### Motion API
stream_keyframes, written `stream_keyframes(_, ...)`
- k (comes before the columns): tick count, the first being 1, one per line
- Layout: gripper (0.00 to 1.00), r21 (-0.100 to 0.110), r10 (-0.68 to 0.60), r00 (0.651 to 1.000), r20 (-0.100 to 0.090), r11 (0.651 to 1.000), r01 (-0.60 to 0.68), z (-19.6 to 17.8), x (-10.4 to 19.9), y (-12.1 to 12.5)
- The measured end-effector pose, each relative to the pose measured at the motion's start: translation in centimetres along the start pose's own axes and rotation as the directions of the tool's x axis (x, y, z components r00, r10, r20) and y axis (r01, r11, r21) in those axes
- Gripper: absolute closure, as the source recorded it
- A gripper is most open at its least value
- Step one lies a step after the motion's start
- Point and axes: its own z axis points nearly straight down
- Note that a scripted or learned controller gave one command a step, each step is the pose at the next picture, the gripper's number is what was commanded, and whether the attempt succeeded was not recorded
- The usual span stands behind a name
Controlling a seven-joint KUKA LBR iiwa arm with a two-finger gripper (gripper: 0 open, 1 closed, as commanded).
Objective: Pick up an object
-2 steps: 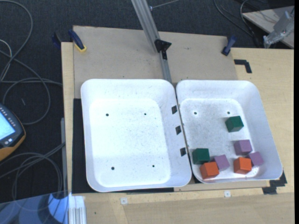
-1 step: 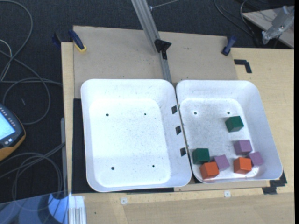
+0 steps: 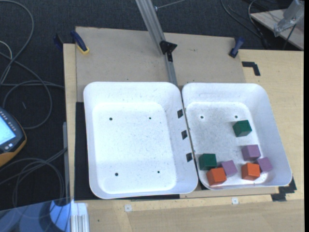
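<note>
Presently | right bin (image 3: pixel 270 105): one green block (image 3: pixel 242 128) mid-bin, apart from the rest | near edge (clustered): second green block (image 3: pixel 207 161), two orange blocks (image 3: pixel 217 176) (image 3: pixel 250 170), three purple blocks (image 3: pixel 229 167) (image 3: pixel 250 152) (image 3: pixel 264 164) | left bin (image 3: pixel 91 129) alongside | pincer state: cannot tell.

Single fixed overhead camera, angled down on the bench.

The camera looks down at a slant from the near side, so the far bench edge (image 3: pixel 159 33) sits high in the frame and the near edge low. Both bins fall fully within the frame: the left bin (image 3: pixel 96 95) centre-left and the right bin (image 3: pixel 270 105) centre-right, touching along their inner rims. The range is moderate; the whole bench top fits, with dark floor and cables (image 3: pixel 19 71) around it. A metal pole (image 3: pixel 152 21) runs from the top edge down toward the seam between the bins.
</note>
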Motion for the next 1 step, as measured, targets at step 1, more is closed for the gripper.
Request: stream_keyframes(1, 0.0, 0.011, 0.003, 1.0, -0.002, 1.0, -0.003, 6.27, -4.33, -0.26)
